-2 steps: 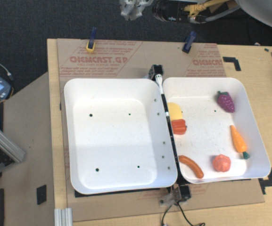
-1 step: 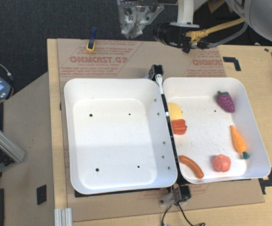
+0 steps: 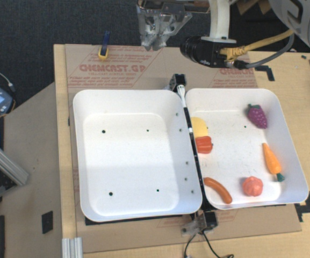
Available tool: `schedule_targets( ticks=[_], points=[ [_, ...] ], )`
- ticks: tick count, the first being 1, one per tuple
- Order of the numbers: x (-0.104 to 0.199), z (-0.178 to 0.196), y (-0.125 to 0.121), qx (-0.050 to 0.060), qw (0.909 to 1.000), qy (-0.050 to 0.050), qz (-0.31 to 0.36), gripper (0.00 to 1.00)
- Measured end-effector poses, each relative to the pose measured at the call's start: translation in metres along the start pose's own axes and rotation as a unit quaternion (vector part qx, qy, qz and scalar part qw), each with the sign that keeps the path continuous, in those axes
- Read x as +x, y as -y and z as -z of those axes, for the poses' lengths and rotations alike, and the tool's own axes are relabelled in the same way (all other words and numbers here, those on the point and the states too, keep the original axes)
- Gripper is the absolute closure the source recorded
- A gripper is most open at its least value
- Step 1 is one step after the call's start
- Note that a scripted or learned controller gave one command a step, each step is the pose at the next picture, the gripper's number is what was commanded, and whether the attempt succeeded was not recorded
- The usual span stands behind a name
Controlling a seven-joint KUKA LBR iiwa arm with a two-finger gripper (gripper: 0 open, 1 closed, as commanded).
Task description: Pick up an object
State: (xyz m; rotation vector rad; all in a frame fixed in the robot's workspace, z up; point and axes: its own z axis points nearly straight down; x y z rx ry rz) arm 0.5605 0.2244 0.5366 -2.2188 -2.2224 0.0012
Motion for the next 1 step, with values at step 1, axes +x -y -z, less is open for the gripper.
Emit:
schedule_targets(
  ticks=[1],
  points=[
    [0.0000, -0.0358, 0.0348, 0.003, 1.0000, 0.001, 0.000, 1.00]
  ],
)
